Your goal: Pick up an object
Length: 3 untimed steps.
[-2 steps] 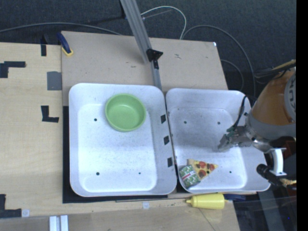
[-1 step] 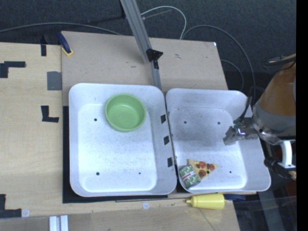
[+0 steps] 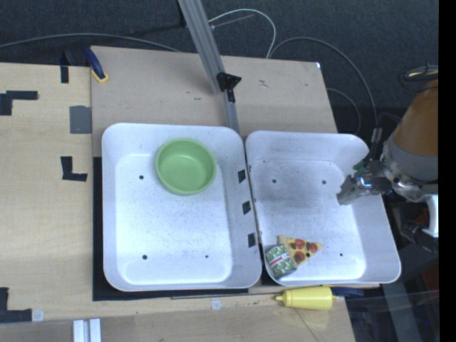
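Gripper (image 3: 350,189) at the right rim of the right bin (image 3: 306,144), touching nothing visible; too small and blurred to tell how wide it stands, nothing seen between. Pizza slice (image 3: 303,249) lying flat near the front wall of the right bin, well apart from the gripper, long axis left-right, tip pointing right. Green can (image 3: 279,260) touching the slice's left end. Green bowl (image 3: 186,166) upright in the left bin (image 3: 128,262). Yellow bottle (image 3: 308,298) on its side just outside the right bin's front rim.
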Available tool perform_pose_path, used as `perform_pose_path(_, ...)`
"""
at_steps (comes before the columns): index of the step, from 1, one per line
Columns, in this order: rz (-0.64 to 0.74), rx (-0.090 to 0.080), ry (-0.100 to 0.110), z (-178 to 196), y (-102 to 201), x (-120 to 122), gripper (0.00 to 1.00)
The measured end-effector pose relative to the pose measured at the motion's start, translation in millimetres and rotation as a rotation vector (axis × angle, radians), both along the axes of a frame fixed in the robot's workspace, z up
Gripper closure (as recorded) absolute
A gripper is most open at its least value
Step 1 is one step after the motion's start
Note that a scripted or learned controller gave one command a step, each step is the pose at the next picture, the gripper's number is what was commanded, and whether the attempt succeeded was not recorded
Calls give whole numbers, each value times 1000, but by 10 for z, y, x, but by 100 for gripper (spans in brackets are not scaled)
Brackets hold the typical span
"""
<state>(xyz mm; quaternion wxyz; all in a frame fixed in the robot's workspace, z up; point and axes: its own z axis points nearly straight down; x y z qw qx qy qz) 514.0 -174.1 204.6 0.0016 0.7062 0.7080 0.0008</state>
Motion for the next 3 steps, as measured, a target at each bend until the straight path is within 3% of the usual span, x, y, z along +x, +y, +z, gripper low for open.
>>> perform_pose_path(1,-1,0,0,437,29,-35,100)
perform_pose_path(3,4,3,6,223,1076,17,100)
